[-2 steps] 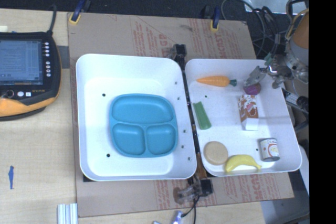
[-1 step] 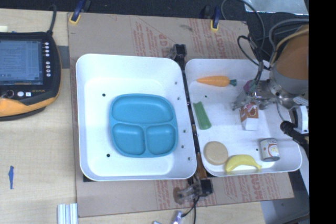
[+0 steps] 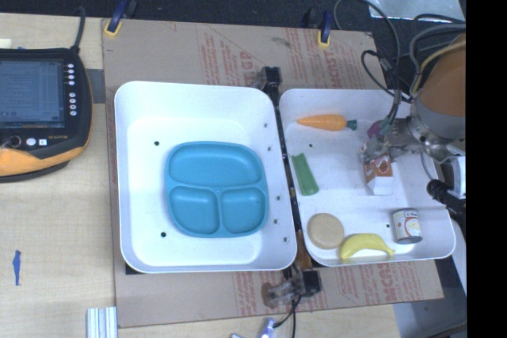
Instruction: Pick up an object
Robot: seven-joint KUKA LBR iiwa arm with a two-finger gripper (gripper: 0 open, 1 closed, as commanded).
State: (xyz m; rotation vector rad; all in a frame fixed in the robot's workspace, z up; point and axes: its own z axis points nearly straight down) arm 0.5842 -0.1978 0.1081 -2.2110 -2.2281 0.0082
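A teach pendant lies at the table's left edge. The left bin holds a blue divided plate. In the right bin lie a green stick, a carrot, a round cracker, a banana, a small carton and a can. The hand sits just above the carton; whether it is open or closed cannot be told.
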